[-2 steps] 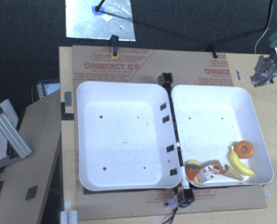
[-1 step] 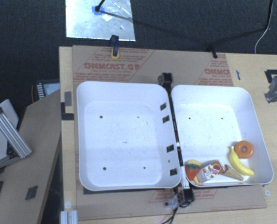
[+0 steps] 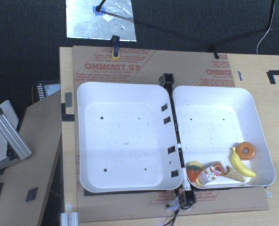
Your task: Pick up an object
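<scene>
I am at the approach step, unable to judge the gripper's state, and next must reach down toward the banana (image 3: pixel 241 163) in the right bin (image 3: pixel 210 112).

Of the rig's own hardware the frame takes in a ribbed silver aluminium strut (image 3: pixel 7 133) at the left edge, small black brackets (image 3: pixel 167 120) along the seam between the two white bins (image 3: pixel 83 140), a thin black cable (image 3: pixel 177 32) crossing the dark floor, and a tangle of wires (image 3: pixel 179 205) at the bench's near edge
</scene>
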Controlling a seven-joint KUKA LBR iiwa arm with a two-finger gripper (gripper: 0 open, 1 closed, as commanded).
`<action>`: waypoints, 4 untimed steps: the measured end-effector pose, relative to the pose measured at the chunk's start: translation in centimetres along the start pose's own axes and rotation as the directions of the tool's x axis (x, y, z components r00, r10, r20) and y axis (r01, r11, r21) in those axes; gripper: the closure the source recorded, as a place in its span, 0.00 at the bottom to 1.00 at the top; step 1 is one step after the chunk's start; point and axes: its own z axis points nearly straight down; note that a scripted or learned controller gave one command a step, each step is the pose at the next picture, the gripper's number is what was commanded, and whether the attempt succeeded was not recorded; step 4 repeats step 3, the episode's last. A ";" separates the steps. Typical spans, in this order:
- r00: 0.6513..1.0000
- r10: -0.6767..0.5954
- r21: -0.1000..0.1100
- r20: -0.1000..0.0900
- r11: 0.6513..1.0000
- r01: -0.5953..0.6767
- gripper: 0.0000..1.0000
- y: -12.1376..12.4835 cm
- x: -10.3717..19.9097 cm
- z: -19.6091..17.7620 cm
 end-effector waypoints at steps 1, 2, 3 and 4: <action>1.000 -0.015 0.001 -0.005 1.000 0.015 1.00 0.1 5.2 -2.3; 1.000 -0.015 0.003 -0.006 1.000 0.015 1.00 0.1 9.8 -2.6; 1.000 -0.003 0.004 -0.003 1.000 0.003 1.00 0.0 3.6 -2.5; 1.000 -0.003 0.004 -0.003 1.000 0.003 1.00 0.0 3.6 -2.5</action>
